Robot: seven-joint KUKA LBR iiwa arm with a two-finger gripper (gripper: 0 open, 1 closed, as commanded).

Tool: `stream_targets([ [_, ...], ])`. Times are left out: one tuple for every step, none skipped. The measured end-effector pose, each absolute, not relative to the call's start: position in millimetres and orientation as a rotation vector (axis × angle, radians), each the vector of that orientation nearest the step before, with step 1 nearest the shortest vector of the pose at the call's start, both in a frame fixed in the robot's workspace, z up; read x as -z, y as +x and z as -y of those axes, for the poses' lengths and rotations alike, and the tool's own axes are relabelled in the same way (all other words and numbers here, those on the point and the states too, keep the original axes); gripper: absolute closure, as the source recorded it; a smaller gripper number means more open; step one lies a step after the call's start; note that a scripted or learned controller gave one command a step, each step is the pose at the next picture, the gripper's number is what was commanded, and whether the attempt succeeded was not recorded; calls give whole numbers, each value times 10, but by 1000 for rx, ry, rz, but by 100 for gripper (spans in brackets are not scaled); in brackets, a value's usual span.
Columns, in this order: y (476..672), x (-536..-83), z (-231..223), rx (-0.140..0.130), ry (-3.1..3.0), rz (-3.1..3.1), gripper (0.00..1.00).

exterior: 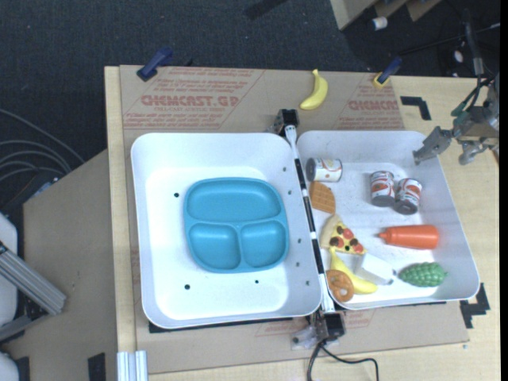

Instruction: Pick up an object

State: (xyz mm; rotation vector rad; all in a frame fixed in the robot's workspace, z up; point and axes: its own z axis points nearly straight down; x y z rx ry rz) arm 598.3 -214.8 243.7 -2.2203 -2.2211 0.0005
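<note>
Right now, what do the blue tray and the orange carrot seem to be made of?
The blue tray looks like moulded plastic with a matte finish: even colour, rounded compartments. The orange carrot seems to be smooth toy plastic, with uniform colour and a faint sheen, though this is uncertain.

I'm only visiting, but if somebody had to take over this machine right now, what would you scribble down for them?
Gripper: at the right bin's far right corner, above the rim, nothing seen between its jaws; whether they are open or shut is unclear.
Things: right bin holds three small cans, an orange carrot, green grapes, a pizza slice, a banana and a cracker. Left bin holds a blue divided plate. A second banana lies on the bench behind the bins.
Done: nothing lifted.
Left: pick any one object.
</note>
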Motion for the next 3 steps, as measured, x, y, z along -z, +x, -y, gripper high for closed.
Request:
stream_targets([
  [6664, -1726, 1851, 0, -2219, 2223, 0],
  [6658, -835, 1383, -2, -2217, 2221, 0],
  [6671, -953, 1387, 0, -2219, 2225, 100],
])
